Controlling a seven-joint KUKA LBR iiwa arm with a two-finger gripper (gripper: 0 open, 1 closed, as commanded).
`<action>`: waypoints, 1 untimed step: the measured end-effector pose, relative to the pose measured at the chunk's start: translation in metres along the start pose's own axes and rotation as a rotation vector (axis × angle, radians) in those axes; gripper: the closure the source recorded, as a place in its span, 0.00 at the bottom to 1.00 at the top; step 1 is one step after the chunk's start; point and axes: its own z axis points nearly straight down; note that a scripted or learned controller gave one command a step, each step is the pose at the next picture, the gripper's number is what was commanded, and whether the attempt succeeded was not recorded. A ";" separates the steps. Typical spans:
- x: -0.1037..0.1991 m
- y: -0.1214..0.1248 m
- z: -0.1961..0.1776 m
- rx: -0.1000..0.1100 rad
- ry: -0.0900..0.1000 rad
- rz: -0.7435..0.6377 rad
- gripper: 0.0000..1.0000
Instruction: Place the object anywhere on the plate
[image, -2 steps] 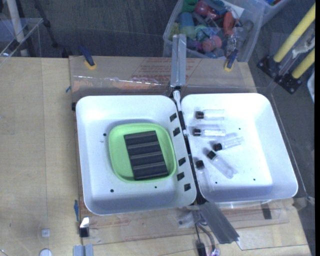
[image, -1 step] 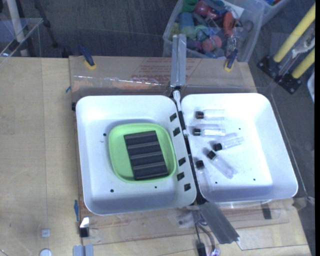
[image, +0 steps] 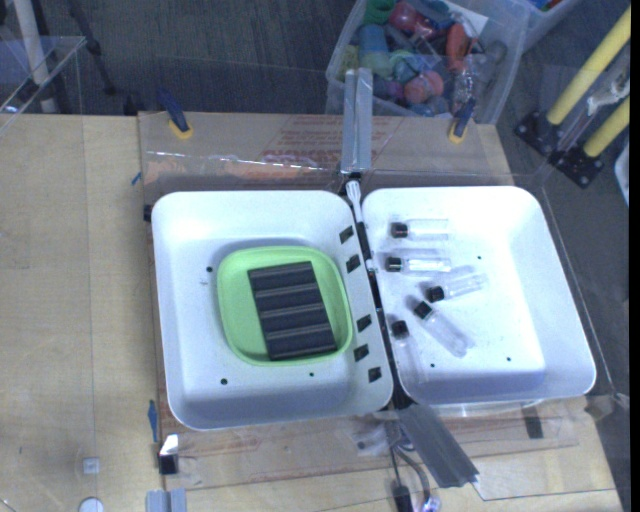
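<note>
**Slippery vials, crowded plate: main risks**

Gripper state: can't tell from this view.

Nearest, at bottom of frame: wooden bench (image: 70, 330), w/ a grey metal bracket (image: 440, 455) and loose cables (image: 405, 485) just below the bins.

Mid frame, right bin (image: 545, 300): the task's things, clear vials w/ black caps, lie flat on the bin floor. Lowest vial (image: 440, 326) and tilted vial (image: 455, 287) are nearly touching, so a grasp on one prob. nudges the other. The two upper vials (image: 418, 264) (image: 418, 230) lie separate, so easier picks imo. All are round, smooth and see-through: likely to roll or squirt out of a pinch.

Mid frame, left bin (image: 180, 300): green plate (image: 232, 300) sits centre, but a dark ribbed block (image: 292, 310) covers most of it. Only a thin green margin is bare. A vial dropped on the block could roll off onto the bin floor, i.e. a miss. The carry must also clear the raised ridge (image: 360, 290) btwn bins.

Far, top of frame: clear plastic sheet (image: 250, 150) held by blue clamps (image: 178, 122), tub of coloured toys (image: 425, 50) top centre, yellow foam tubes (image: 595, 65) top right.
</note>
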 end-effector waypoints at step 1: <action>-0.001 0.000 0.000 0.000 0.001 0.109 0.00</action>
